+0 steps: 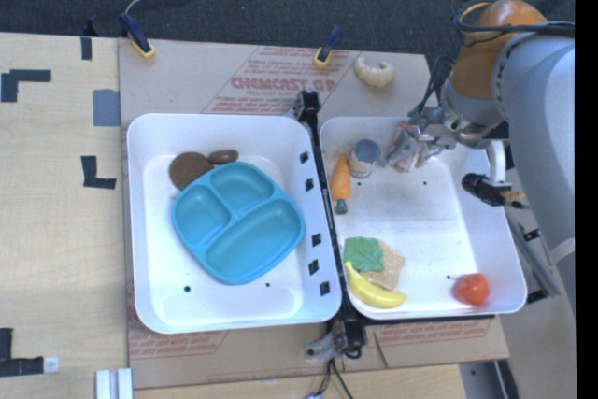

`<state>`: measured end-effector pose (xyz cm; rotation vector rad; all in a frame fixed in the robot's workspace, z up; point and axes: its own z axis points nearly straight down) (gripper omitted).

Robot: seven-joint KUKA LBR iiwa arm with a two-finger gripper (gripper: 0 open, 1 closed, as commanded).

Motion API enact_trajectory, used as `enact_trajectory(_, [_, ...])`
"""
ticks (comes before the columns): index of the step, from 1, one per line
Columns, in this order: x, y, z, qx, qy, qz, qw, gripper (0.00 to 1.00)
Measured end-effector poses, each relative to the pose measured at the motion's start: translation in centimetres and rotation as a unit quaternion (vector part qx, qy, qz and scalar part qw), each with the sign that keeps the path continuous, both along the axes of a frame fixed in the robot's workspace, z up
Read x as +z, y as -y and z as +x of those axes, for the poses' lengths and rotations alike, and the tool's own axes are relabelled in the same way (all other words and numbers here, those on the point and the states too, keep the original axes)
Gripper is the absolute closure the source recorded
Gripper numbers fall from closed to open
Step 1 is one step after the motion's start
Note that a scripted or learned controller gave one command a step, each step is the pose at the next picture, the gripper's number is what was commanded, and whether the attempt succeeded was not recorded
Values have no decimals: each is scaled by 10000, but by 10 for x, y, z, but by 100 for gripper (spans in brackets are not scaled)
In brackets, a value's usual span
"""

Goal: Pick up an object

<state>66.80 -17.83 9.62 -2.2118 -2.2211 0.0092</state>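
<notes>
The gripper (408, 148) is seen low over the right bin (439, 215), near its far edge; whether it is parted or closed cannot be told. Just beside it a small jar (363, 157) and a carrot (341, 182) are placed by the bin's left wall. A banana (374, 289) and sandwich (377, 261) lie at the near edge, a tomato (472, 288) in the near right corner. A blue divided plate (239, 220) is held in the left bin (154, 229).
</notes>
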Motion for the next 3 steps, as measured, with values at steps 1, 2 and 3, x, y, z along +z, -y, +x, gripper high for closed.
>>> enact_trajectory(1, [15,36,-74,-23,36,-11,10000,100])
enact_trajectory(2, [-9,-27,-26,-8,58,0,10000,100])
enact_trajectory(3, [103,-37,-49,-13,54,-11,10000,100])
